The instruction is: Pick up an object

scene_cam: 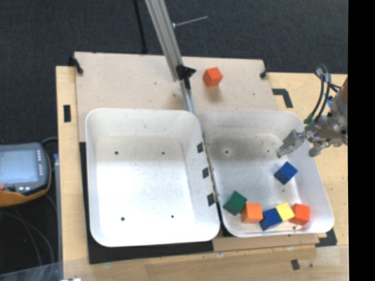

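My gripper (301, 143) hangs over the right bin (234, 127), near its right wall, with both fingers spread wide and nothing between them. One finger (287, 143) points left and down toward the bin floor; the other (316, 148) sits closer to the wall. Neither touches a block.

The nearest block is a blue cube (286, 172), lying just below and slightly left of the gripper, apart from it. Along the bin's near edge sits a row: a green cube (235, 203), an orange cube (252, 212), a second blue cube (270, 218), a yellow cube (285, 211) and a red-orange cube (300, 213), packed close together. Another orange cube (212, 76) lies on the board (117, 81) behind the bins, well apart from the gripper. The left bin (146, 174) stands beside the right one.
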### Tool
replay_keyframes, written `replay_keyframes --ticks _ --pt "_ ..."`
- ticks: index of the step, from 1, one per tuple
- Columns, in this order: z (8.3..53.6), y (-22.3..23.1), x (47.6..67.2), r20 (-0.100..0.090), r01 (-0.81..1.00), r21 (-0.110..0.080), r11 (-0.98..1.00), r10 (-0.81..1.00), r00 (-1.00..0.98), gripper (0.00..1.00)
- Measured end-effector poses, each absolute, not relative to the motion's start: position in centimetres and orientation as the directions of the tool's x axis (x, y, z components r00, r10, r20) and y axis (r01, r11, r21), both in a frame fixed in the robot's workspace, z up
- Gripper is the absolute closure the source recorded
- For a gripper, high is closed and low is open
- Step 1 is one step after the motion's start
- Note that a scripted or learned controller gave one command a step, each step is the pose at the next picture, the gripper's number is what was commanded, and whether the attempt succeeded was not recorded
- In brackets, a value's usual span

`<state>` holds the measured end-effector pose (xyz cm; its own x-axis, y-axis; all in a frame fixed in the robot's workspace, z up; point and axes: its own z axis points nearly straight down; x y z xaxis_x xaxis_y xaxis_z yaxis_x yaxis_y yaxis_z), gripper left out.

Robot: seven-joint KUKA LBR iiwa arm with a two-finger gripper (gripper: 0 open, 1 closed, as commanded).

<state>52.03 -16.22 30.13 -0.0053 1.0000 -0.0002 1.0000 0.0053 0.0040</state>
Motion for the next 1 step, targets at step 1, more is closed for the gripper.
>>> replay_keyframes --ticks 1 --pt "46.75 -12.37 49.17 -0.003 1.000 0.012 0.005 1.000 -0.005 0.00"
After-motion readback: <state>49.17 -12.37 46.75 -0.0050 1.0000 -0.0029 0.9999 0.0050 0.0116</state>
